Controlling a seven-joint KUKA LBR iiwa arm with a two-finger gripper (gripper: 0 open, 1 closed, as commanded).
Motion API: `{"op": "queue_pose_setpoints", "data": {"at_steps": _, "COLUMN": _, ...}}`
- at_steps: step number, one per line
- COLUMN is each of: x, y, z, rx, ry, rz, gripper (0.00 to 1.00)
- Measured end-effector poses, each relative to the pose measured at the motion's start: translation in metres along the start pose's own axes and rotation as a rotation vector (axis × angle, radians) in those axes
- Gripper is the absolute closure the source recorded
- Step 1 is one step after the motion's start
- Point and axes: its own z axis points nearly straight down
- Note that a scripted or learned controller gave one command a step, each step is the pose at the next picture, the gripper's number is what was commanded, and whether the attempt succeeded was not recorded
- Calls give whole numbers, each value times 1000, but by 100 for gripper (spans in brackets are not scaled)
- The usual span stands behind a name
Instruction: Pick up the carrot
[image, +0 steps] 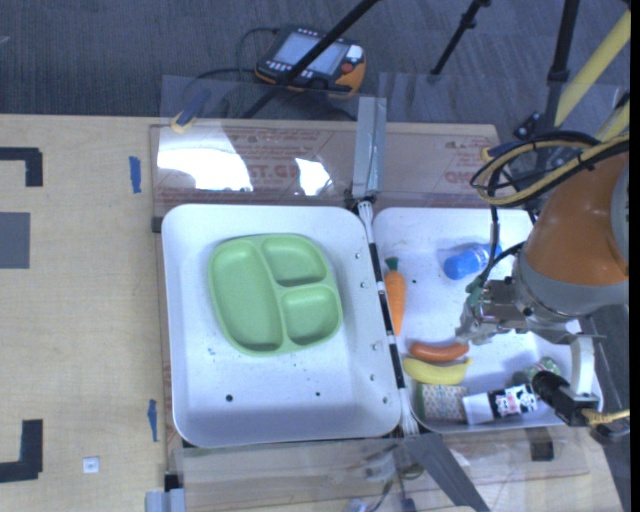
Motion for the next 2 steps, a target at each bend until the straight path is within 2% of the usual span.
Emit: {"op": "queue_pose_setpoints", "data": {"at_steps": 2, "x": -50, "y": 3, "z": 26, "rx": 4, "ry": 1, "rz": 121, "gripper": 100}}
